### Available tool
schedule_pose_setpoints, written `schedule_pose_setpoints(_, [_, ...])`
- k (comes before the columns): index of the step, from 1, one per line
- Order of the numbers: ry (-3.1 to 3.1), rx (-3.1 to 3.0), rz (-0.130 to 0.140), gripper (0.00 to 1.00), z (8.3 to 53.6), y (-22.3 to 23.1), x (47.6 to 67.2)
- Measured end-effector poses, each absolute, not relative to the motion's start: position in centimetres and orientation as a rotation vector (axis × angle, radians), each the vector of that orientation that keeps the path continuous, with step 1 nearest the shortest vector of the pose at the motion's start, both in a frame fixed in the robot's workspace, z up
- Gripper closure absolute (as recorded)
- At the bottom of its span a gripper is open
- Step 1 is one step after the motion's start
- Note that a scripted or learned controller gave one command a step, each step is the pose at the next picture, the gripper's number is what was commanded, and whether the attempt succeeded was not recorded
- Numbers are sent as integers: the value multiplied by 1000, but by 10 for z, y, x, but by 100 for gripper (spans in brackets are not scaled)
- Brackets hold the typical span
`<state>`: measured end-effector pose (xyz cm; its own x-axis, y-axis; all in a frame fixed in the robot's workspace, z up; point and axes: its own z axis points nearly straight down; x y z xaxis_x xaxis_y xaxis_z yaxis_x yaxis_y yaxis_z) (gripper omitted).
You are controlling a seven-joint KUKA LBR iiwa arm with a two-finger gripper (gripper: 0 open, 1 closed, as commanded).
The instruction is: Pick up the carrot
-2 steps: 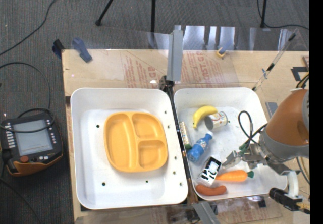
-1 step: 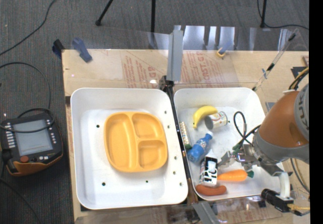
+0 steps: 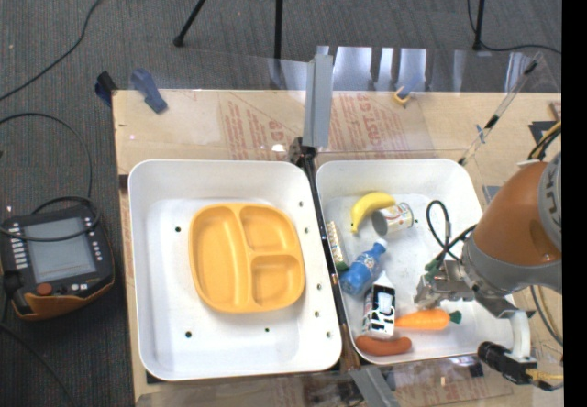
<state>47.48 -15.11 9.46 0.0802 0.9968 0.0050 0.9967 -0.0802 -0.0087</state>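
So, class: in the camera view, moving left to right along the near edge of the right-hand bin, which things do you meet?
Hot dog → black-and-white bottle → carrot → gripper, standing just above the carrot's right end.

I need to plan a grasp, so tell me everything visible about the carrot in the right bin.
The carrot is orange with a small green tip at its right end, smooth and plastic-looking like a toy. It lies flat, long axis running left to right, near the front wall of the right bin. Its left end meets the black-and-white bottle; a reddish sausage lies just in front. The claw sits right behind it, above its right half; contact cannot be judged.
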Motion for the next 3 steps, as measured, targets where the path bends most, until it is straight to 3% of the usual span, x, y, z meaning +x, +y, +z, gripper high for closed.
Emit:
schedule_pose_setpoints(1, [-1677, -2649, 7, 100, 86, -132, 484])
schedule_pose_setpoints(2, [-1613, -2692, 5, 100, 215, -133, 532])
schedule_pose_setpoints(3, [-1613, -2691, 7, 0, 214, -133, 531])
